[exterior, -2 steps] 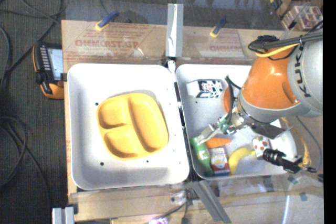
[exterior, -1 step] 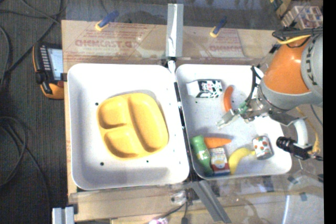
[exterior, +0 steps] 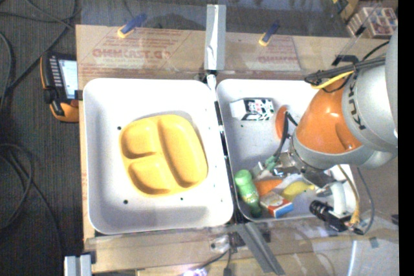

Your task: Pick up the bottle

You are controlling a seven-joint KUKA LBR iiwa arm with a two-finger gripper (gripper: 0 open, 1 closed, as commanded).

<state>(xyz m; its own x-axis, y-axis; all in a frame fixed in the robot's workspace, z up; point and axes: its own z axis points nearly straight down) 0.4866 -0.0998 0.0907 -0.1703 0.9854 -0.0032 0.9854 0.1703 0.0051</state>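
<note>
- Far on the left, an orange and black hand controller (exterior: 59,86) lies on the floor, just beside the desk (exterior: 162,52).
- The left white bin (exterior: 97,139) holds a yellow tray (exterior: 165,153) with three sections. The tray sits flat near the middle of the bin.
- A thin wall runs between the two bins, and the right white bin (exterior: 228,106) starts just past it.
- Near the top of the right bin lies a small black and white packet (exterior: 257,108).
- The green bottle (exterior: 246,189) lies in the bottom left corner of the right bin, close to the wall between the bins. Its pale green cap end points up the bin and its darker end points at the front edge.
- Just right of the bottle are an orange thing (exterior: 266,187), a red and white box (exterior: 279,207) and a yellow thing (exterior: 295,189), all packed close together.
- My fingers (exterior: 275,165) hang over that pile, a little above and to the right of the bottle. My big orange and grey arm (exterior: 336,123) covers them, so I cannot tell if they are apart or together.
- I cannot see the bottle between my fingers.
</note>
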